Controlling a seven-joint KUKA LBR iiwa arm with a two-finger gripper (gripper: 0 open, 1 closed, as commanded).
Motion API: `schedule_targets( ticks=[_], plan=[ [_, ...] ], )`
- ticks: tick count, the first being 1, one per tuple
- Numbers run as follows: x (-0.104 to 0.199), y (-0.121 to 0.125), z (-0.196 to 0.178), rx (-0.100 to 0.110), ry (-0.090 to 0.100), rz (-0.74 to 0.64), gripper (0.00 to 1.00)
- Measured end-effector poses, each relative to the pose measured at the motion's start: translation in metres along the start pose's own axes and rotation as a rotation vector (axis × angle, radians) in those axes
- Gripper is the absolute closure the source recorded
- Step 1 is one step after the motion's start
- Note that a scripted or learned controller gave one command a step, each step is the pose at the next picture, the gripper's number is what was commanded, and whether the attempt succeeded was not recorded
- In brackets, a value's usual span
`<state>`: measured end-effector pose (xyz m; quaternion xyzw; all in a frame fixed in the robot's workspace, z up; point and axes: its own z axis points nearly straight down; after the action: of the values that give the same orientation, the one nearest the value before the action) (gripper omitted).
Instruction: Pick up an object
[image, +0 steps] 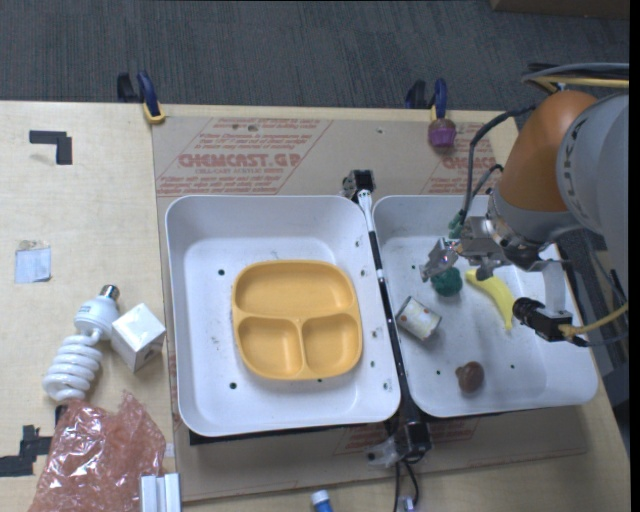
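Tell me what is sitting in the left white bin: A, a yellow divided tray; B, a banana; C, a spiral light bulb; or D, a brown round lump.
A: the yellow divided tray lies inside the left bin, while the banana and the brown lump lie in the right bin, and the light bulb lies on the bench outside both bins.

Arm (570, 150) cut off right; gripper (450, 262) perhaps hides green object (447, 283).
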<state>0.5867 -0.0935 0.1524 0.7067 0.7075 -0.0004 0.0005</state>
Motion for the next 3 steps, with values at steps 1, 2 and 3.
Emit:
schedule_targets(
  ticks=[1, 2, 3],
  plan=[
    [-0.0049, -0.0181, 0.0599, 0.001, 0.001, 0.001, 0.00],
    [-0.0052, -0.0177, 0.0500, 0.000, -0.001, -0.002, 1.00],
    [-0.0052, -0.0177, 0.0501, 0.000, 0.000, -0.001, 0.00]
  ],
)
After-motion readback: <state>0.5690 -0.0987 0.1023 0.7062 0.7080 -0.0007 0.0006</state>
